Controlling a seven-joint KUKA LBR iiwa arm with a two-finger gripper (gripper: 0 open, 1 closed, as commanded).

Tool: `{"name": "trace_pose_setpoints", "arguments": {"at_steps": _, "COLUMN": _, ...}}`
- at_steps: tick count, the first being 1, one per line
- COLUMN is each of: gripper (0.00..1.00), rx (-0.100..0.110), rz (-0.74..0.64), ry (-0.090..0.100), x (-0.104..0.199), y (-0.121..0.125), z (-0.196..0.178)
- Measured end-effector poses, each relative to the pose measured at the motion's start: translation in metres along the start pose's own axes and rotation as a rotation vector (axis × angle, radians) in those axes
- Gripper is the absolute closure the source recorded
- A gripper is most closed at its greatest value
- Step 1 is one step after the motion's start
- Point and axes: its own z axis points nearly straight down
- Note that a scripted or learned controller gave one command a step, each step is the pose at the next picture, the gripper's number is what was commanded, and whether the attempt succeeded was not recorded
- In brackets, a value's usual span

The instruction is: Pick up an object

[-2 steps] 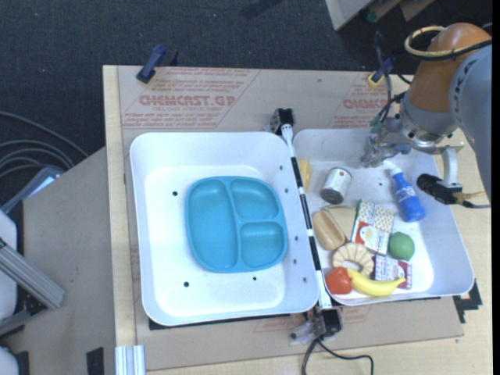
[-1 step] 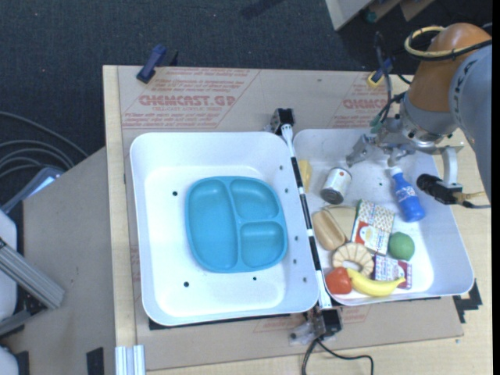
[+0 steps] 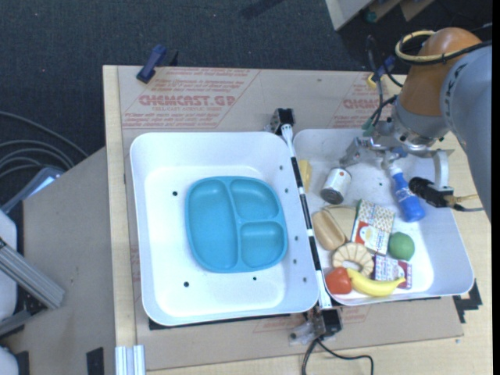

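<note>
White bins side by side: left bin (image 3: 156, 162) holds a blue sectioned tray (image 3: 234, 223), right bin (image 3: 453, 264) holds the clutter. We see the gripper (image 3: 388, 156) low over the right bin's far end; can't tell its state. Just beside it: a white can (image 3: 337, 185) on its side and a blue bottle (image 3: 405, 197). Nearer us: bread roll (image 3: 328, 227), banana (image 3: 372, 284), tomato (image 3: 337, 281), lime (image 3: 401, 246), carton (image 3: 373, 226).

Tray (image 3: 234, 223) in left bin (image 3: 156, 162), seemingly centred
</note>
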Motion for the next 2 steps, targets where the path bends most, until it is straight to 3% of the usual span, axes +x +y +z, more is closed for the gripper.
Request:
{"name": "trace_pose_setpoints", "arguments": {"at_steps": 1, "gripper": 1.00, "rx": -0.002, "rz": 0.000, "ry": 0.000, "x": 0.0001, "y": 0.0007, "z": -0.0109}}
{"name": "trace_pose_setpoints", "arguments": {"at_steps": 2, "gripper": 0.00, "rx": -0.001, "rz": 0.000, "ry": 0.000, "x": 0.0001, "y": 0.0006, "z": -0.0106}}
